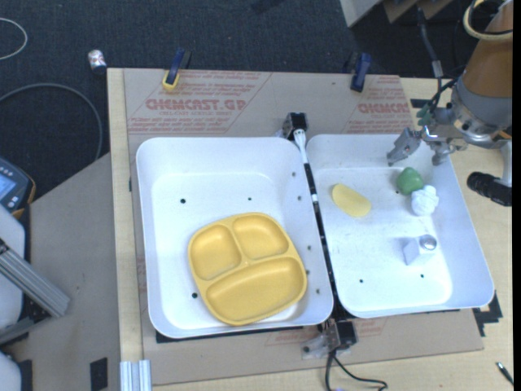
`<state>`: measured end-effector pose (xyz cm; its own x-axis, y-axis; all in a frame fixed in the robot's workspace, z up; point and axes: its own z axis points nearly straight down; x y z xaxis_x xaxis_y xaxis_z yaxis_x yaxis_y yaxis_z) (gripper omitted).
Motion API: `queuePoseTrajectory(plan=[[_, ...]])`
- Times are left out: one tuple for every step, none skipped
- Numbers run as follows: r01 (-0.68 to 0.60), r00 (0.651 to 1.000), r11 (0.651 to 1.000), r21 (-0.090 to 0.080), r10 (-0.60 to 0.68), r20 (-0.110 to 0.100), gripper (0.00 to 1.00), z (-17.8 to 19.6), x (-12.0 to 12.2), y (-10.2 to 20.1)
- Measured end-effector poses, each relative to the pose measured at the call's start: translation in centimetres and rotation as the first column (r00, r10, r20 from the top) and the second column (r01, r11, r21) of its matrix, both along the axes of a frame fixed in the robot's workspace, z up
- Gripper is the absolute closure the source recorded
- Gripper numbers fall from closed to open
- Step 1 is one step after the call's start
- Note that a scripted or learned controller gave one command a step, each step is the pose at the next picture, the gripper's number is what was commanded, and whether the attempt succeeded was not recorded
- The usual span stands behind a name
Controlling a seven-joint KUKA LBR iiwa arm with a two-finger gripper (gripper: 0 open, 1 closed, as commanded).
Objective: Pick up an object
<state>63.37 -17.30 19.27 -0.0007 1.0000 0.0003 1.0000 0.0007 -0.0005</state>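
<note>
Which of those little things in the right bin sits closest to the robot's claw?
The round green object, directly under the end effector; the white lump, yellow piece and grey block lie farther away.

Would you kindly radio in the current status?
Gripper open above right bin, holding nothing. Green object just below it, white object touching. Nothing blocking.

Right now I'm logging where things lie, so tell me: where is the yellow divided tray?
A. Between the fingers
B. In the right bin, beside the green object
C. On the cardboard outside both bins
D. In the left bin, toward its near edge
D: the yellow tray lies flat in the left bin, near its front edge, while the green object sits in the right bin.
</note>
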Motion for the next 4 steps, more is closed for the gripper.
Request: queuePoseTrajectory(plan=[[0.002, 1.000, 1.000, 0.005, -0.002, -0.001, 0.00, -8.8, 3.4, -5.1], [-0.004, 1.000, 1.000, 0.015, 0.004, -0.006, 0.00, -10.5, 3.5, -4.4], [0.003, 1.000, 1.000, 0.002, -0.003, -0.006, 0.00, -10.8, -5.5, -3.9], [-0.003, 1.000, 1.000, 0.009, 0.003, 0.000, 0.00, -10.8, 0.5, -4.6]])
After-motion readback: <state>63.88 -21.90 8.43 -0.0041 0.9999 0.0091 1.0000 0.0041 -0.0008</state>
